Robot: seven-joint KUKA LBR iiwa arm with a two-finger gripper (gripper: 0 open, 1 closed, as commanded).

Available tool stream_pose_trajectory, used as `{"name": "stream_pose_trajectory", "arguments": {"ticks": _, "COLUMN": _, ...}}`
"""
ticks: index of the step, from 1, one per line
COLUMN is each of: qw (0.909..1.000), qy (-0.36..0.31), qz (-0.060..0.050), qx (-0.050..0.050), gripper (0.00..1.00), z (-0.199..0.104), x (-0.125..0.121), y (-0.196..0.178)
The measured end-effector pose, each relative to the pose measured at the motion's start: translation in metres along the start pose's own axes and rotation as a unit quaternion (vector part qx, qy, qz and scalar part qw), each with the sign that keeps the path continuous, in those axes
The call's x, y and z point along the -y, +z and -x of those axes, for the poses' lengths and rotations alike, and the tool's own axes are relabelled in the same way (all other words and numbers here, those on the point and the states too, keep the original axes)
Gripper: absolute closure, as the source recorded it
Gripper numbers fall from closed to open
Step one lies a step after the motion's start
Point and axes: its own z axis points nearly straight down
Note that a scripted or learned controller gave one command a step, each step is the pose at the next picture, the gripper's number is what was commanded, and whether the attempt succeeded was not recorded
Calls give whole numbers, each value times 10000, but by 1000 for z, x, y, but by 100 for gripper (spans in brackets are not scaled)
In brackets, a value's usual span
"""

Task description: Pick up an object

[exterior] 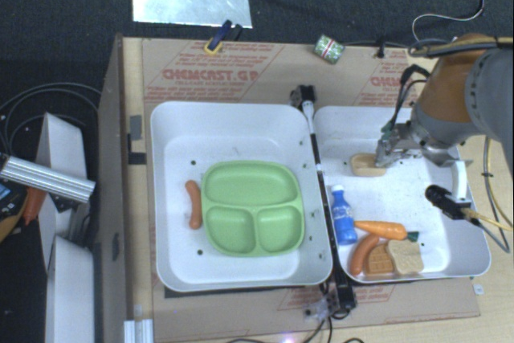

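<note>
The tan, flattish piece [368, 165] is lying in the upper part of the right bin [474, 257], near the divider, its long axis running roughly left to right across the view. My hand [387, 154] is hanging at its right end, touching or just above it; I cannot tell which, nor whether I am spread or pinching. Farther down the bin, the blue bottle [342, 214], carrot [381, 230] and bread [405, 256] are sitting well apart from it.

Arm in from right, wrist bent down, pincer [384, 157] low, pointing downward.
</note>
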Motion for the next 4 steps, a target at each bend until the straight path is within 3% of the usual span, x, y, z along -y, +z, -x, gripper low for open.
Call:
{"name": "stream_pose_trajectory", "arguments": {"ticks": 1, "qw": 10000, "qy": -1, "qz": -2, "qx": 0, "gripper": 0, "z": 0, "x": 0, "y": 0}}
{"name": "stream_pose_trajectory", "arguments": {"ticks": 2, "qw": 10000, "qy": 41, "qz": -10, "qx": 48, "gripper": 0, "z": -54, "x": 75, "y": -10}}
{"name": "stream_pose_trajectory", "arguments": {"ticks": 3, "qw": 10000, "qy": 16, "qz": 3, "qx": 26, "gripper": 0, "z": 38, "x": 3, "y": 11}}
{"name": "stream_pose_trajectory", "arguments": {"ticks": 4, "qw": 10000, "qy": 16, "qz": -6, "qx": 9, "gripper": 0, "z": 36, "x": 61, "y": 10}}
